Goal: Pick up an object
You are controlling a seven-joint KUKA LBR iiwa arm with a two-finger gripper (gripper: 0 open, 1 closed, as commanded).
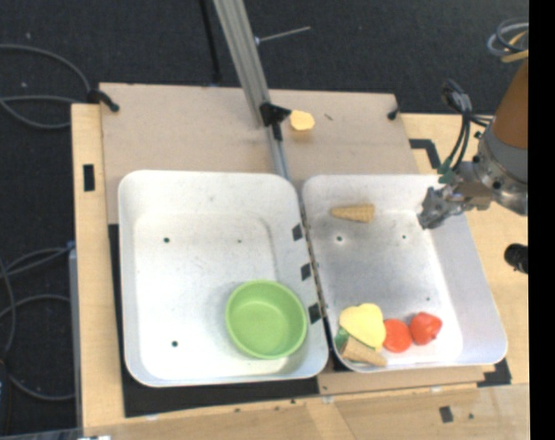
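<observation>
The hand (435,211), grip state unclear, hovers at the right bin's (465,273) far right; the cone (352,213) lies to its left.

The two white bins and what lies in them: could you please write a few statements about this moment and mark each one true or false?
1. The green bowl sits in the left bin. True.
2. The cone lies beside the bowl. False: it lies in the right bin, near the far wall.
3. The gripper hangs over the right bin's far right corner. True.
4. The red pieces are in the left bin. False: they lie in the right bin's near end.
</observation>
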